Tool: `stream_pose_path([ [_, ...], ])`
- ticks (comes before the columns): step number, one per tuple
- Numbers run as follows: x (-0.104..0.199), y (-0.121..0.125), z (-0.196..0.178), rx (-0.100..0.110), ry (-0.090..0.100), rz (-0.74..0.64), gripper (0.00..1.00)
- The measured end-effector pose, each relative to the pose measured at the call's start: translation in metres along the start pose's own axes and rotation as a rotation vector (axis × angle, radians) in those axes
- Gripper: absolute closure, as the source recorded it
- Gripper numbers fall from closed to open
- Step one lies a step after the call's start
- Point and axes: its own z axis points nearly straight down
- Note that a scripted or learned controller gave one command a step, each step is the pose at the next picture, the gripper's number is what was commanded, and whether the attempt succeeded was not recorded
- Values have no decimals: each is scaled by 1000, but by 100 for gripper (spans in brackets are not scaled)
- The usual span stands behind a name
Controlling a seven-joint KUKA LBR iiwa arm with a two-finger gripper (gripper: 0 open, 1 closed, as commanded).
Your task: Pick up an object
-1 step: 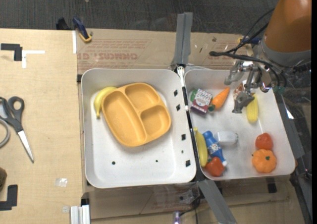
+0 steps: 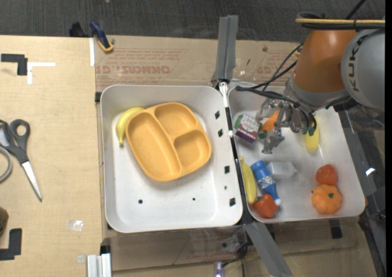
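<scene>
Orange plastic catches my eye first: a divided tray [image 2: 166,141] lies in the left bin [image 2: 122,208], with a banana [image 2: 124,124] tucked against its upper-left edge. I take the right bin [image 2: 343,208] as my landmark. My arm [image 2: 343,61] comes in over that bin's upper right corner, and the gripper [image 2: 278,130] hangs above the bin's upper middle. I see its fingers pointing down with a gap between them and nothing in that gap, so I read the claw as parted and holding nothing. Just left of it, near the bin's upper left, sits a small purple-and-white packet [image 2: 247,127]. A yellow piece [image 2: 312,136] lies just right of the gripper. Along the bin's left wall runs a second banana [image 2: 248,179], and beside that, toward the middle, a blue bottle [image 2: 264,178] lies tilted. A red fruit [image 2: 266,206] rests at the bin's lower left. At the lower right I see a tomato [image 2: 326,174] and, below it, a small orange pumpkin [image 2: 326,199]. Scissors [image 2: 21,153] lie well left of both bins.
</scene>
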Motion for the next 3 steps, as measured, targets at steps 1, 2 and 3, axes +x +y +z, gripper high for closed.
stream_pose_path([
  [1, 56, -18, 13, 0, 7, 84, 0],
  [2, 118, -5, 10, 0, 0, 57, 0],
  [3, 52, -12, 2, 0, 7, 135, 0],
])
